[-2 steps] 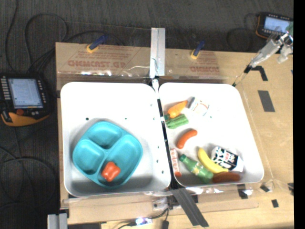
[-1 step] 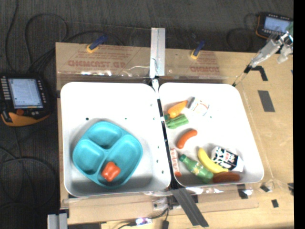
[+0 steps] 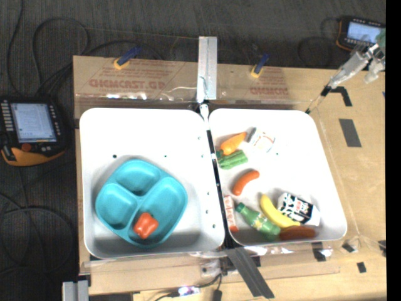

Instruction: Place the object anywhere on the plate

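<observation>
Camera view, looking down on two white bins. Left bin (image 3: 94,130): teal sectioned plate (image 3: 141,199), with a red-orange pepper-like object (image 3: 145,225) lying in its front compartment. Right bin (image 3: 313,143): carrot (image 3: 232,143), green pod (image 3: 232,162), red sausage (image 3: 245,181), green bottle (image 3: 257,220), banana (image 3: 276,213), black-and-white carton (image 3: 297,208), a dark red item (image 3: 297,233) at the front wall. Gripper (image 3: 374,58) at the upper right corner, well apart from both bins; whether wide or narrow cannot be told
</observation>
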{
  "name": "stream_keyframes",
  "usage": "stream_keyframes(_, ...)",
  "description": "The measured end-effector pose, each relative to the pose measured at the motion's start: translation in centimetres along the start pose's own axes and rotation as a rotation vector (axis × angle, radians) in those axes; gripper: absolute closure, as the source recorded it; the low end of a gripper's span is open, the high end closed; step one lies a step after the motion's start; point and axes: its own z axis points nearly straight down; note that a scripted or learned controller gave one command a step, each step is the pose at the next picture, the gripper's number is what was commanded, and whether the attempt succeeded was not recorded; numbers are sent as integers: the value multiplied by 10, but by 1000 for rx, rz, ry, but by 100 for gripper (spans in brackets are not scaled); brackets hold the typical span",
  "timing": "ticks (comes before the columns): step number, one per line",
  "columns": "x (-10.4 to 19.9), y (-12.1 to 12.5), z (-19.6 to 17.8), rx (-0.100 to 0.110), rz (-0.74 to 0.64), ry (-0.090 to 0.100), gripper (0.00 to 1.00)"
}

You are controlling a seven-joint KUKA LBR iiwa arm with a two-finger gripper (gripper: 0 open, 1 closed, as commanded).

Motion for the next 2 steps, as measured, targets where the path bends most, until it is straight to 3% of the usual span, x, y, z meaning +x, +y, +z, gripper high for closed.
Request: stream_keyframes(2, 0, 0, 0, 0, 0, 0, 0)
